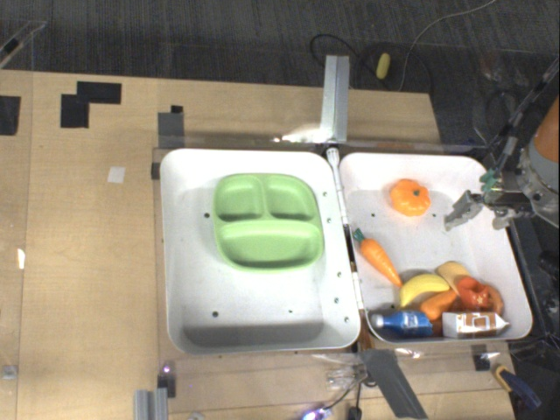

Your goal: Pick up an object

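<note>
The arm reaches in from the right edge, its wrist above the right bin's (521, 280) upper right rim. The gripper (479, 213) hangs over that corner with its 2 fingers (458, 210) splayed apart, nothing between them. An orange pumpkin-like toy (409, 197) lies just left of it on the bin floor. A carrot (379, 260) lies mid-bin; a banana (423, 288), tomato (477, 293), blue can (402, 324) and white carton (473, 325) crowd the lower edge. The left bin (188, 261) holds a green divided plate (266, 220).

Arm (544, 160) cut by right edge; white carton's (473, 325) print unreadable
</note>
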Robot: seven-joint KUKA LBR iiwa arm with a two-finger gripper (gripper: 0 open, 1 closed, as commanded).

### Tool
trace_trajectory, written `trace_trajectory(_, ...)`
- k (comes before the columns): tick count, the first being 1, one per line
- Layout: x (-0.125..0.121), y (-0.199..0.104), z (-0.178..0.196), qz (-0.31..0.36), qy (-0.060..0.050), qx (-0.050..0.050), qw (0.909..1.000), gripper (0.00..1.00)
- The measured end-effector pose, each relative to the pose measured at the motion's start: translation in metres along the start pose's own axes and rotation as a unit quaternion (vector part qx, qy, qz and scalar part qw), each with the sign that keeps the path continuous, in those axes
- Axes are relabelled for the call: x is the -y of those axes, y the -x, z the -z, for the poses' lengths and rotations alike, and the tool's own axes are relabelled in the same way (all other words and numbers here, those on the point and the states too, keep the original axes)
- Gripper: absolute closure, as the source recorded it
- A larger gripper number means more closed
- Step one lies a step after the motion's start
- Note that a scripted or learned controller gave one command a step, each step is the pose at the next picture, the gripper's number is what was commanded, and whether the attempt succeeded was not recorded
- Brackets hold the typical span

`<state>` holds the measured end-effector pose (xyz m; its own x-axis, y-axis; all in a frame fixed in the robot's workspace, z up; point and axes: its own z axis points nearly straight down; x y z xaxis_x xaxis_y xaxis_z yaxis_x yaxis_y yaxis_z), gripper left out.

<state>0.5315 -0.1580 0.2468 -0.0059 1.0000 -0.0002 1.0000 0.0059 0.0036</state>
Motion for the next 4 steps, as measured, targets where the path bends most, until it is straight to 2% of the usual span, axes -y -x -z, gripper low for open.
trace_trajectory(1, -0.083, -0.016, -0.047, 0.066, 0.001, 0.000, 0.9978, 0.00)
trace_trajectory(2, -0.096, -0.059, -0.050, 0.137, 0.002, 0.000, 0.9905, 0.00)
trace_trajectory(3, -0.114, -0.028, -0.146, 0.149, 0.002, 0.001, 0.9888, 0.00)
trace_trajectory(4, -0.042, 0.005, -0.144, 0.260, 0.001, 0.000, 0.9656, 0.00)
